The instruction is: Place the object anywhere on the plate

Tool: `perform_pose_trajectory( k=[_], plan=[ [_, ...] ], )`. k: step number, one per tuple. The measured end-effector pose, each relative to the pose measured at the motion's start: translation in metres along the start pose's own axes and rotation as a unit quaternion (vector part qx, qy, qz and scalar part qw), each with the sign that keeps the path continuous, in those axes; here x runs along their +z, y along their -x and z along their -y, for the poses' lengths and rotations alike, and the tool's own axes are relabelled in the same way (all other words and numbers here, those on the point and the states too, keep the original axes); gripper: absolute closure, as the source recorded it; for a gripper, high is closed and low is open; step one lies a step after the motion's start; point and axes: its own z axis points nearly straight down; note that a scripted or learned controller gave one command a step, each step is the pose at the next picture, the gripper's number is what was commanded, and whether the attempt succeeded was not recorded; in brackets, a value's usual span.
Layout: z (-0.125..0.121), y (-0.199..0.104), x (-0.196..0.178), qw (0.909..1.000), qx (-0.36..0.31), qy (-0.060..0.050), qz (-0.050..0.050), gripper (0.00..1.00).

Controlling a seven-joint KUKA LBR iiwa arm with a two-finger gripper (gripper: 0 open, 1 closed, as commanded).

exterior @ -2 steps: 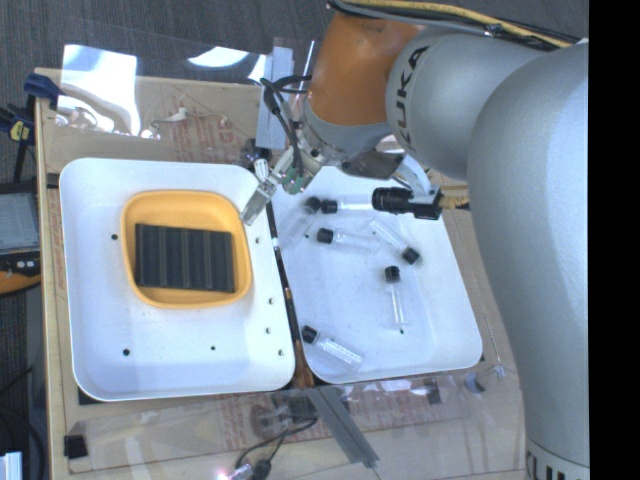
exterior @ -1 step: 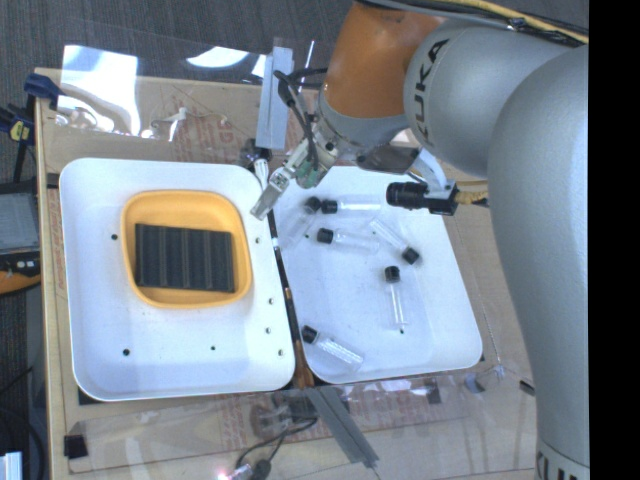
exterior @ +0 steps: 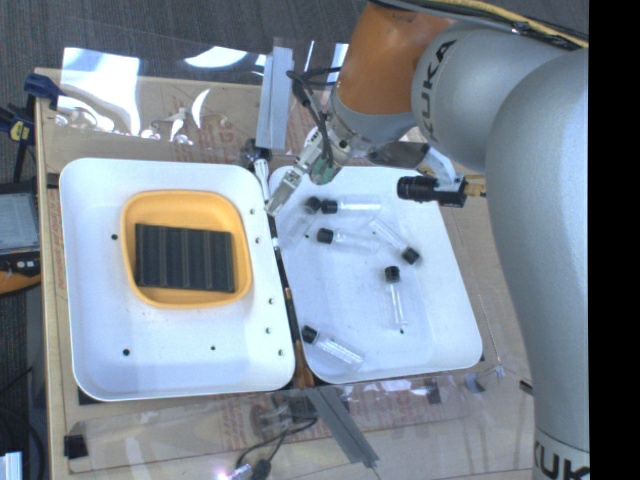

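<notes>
- The left bin point(exterior: 90, 358) holds a yellow plate point(exterior: 185, 213) with rounded corners; a dark ribbed insert point(exterior: 190, 258) lies flat in its middle.
- The right bin point(exterior: 450, 328) holds several small clear vials with black caps, scattered and lying on their sides.
- One vial point(exterior: 340, 206) lies near the far edge, a second point(exterior: 338, 237) just below it, and a third point(exterior: 395, 246) to their right.
- Another vial point(exterior: 396, 296) lies near the bin's middle — cap toward the far side, roughly lengthwise.
- One more vial point(exterior: 330, 345) rests near the front left corner, close to the wall between the bins.
- The grey arm point(exterior: 520, 168) reaches in from the right, its orange band point(exterior: 385, 48) over the far edge of the bench.
- The gripper point(exterior: 285, 190) hangs at the far left corner of the right bin, just beside the dividing wall — whether its jaws are spread or pressed together, I cannot tell.
- All vials lie in the right bin, well apart from the plate.
</notes>
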Motion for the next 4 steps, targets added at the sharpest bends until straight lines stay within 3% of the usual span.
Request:
perform_pose_trajectory(
  k=[3, 4],
  plan=[
    [-0.008, -0.015, -0.023, 0.9999, -0.01, 0.001, 0.001, 0.0],
    [-0.023, -0.024, -0.013, 0.9996, -0.027, 0.0, -0.001, 0.0]
  ],
)
